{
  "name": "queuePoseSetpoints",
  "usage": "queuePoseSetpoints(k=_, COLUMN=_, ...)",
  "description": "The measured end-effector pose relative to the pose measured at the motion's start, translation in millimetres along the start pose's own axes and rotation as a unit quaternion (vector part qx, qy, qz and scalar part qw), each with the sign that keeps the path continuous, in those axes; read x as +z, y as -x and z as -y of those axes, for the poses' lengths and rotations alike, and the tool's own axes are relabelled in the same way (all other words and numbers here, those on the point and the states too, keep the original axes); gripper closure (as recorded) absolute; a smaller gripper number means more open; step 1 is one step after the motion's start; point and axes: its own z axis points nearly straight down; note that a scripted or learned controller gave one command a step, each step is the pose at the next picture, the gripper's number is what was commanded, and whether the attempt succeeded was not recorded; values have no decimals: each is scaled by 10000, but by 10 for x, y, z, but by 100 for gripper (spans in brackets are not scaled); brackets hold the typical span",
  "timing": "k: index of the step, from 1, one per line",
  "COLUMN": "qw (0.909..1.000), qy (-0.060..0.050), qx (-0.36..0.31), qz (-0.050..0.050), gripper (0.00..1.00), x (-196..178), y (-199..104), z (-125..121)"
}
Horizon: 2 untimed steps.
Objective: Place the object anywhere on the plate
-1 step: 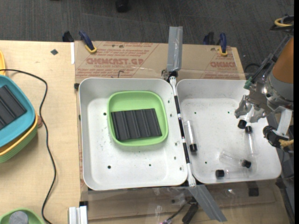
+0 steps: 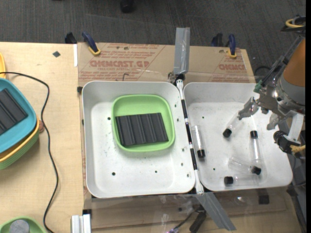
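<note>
The fingers point(image 2: 247, 109) of the grey arm's two-finger gripper point(image 2: 254, 121) stand spread apart with nothing between them, hanging over the right-hand part of the right shallow white bin point(image 2: 214, 97). The arm reaches in from the right, with its orange band point(image 2: 296, 69) above the wrist.

Several clear plastic tubes with black caps lie scattered on that bin's floor. One long tube point(image 2: 197, 140) lies along the left wall. A short tube point(image 2: 230, 128) lies tilted just below the nearer fingertip, though I cannot tell if they touch. An upright-lying tube point(image 2: 253, 148) rests below the gripper, and another tube point(image 2: 244, 166) lies near the bottom edge with a lone black cap point(image 2: 227, 180) close by.

The green square plate point(image 2: 121, 108), bearing a dark ribbed insert point(image 2: 143, 129), sits in the left shallow white bin point(image 2: 97, 169), well apart from the tubes. A brown cardboard sheet point(image 2: 131, 62) lies behind both bins on the worktop point(image 2: 34, 188), held by blue-handled clamps point(image 2: 91, 42).
</note>
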Motion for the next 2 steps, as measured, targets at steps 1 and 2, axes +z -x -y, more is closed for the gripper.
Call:
queuePoseSetpoints(k=1, qw=9883, qy=8, qx=1527, qz=-4, gripper=0, x=-354, y=226, z=-7)
queuePoseSetpoints(k=2, qw=9763, qy=5, qx=2165, qz=-5, gripper=0, x=-661, y=381, z=257)
